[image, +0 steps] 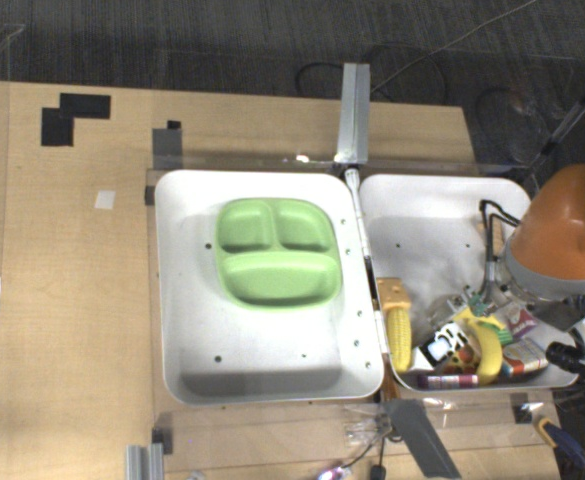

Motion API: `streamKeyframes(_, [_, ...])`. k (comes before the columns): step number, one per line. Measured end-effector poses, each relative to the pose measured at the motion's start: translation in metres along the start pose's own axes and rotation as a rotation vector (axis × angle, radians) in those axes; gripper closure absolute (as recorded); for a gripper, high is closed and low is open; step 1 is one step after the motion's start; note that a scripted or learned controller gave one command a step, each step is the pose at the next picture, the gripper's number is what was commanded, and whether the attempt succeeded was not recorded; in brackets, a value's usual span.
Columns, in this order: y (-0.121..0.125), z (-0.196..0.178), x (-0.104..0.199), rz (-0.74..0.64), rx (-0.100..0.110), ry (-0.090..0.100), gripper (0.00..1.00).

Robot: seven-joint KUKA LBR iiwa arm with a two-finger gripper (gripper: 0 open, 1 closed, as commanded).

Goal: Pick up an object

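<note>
So, closest to me, the right bin [422, 208] has all its clutter heaped at its 6 o'clock edge: a corn cob [399, 336] standing lengthwise by the divider, a banana [488, 346] to its 3 o'clock, a black-and-white box [444, 345] between them, and a dark marker [450, 379] lying along the rim. The arm [564, 230] comes in from 3 o'clock with its orange band up top, and the gripper [489, 301] sits low right over the banana; honestly can't tell how it's set. Further off at 9 o'clock, the left bin [187, 298] carries a green divided plate [276, 251].
</note>
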State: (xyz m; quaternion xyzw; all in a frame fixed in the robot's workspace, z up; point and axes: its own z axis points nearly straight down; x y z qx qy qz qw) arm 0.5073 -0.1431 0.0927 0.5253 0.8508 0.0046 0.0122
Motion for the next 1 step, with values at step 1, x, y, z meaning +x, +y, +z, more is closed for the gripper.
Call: streamKeyframes(1, [-0.0017, -0.0769, 0.0337, 0.060, 0.015, 0.012, 0.00])
